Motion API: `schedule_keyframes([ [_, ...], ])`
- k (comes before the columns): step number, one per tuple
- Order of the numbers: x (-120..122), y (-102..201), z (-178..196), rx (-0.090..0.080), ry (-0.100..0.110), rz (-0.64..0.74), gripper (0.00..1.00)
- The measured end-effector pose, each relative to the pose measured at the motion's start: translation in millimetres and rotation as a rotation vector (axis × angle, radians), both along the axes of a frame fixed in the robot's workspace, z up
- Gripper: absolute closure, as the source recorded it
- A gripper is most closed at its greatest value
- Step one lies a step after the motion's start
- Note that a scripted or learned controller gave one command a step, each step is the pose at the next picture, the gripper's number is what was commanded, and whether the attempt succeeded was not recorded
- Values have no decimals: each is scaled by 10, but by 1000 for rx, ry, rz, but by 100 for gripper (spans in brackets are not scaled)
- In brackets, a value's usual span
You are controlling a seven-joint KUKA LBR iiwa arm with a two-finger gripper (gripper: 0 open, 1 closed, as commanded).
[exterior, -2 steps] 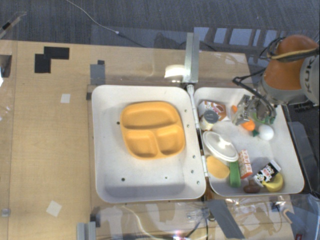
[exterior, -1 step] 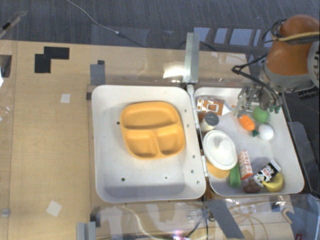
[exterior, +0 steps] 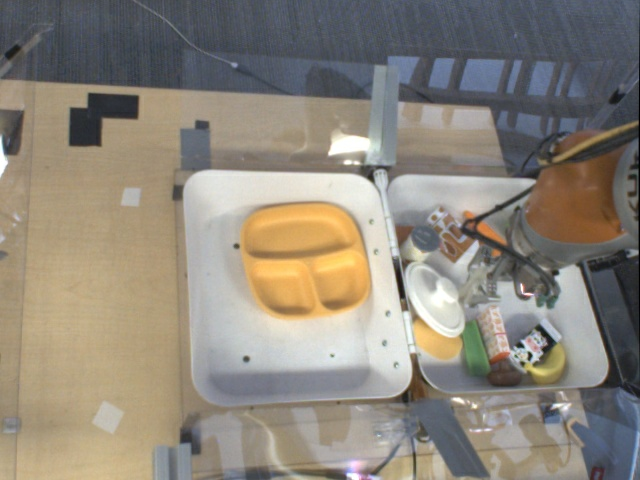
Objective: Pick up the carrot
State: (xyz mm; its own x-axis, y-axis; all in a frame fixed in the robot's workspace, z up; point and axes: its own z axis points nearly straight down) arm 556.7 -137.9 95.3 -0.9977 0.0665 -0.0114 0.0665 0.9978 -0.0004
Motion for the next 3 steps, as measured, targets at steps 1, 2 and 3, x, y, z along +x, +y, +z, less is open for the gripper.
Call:
schedule_keyframes([
  [1, 107, -361, 1356, -2, -6, -129, 100],
  [2, -682, 1154, 1445, 6, 6, -211, 100],
  [3, -287, 840, 2172, 3, -2, -220, 100],
])
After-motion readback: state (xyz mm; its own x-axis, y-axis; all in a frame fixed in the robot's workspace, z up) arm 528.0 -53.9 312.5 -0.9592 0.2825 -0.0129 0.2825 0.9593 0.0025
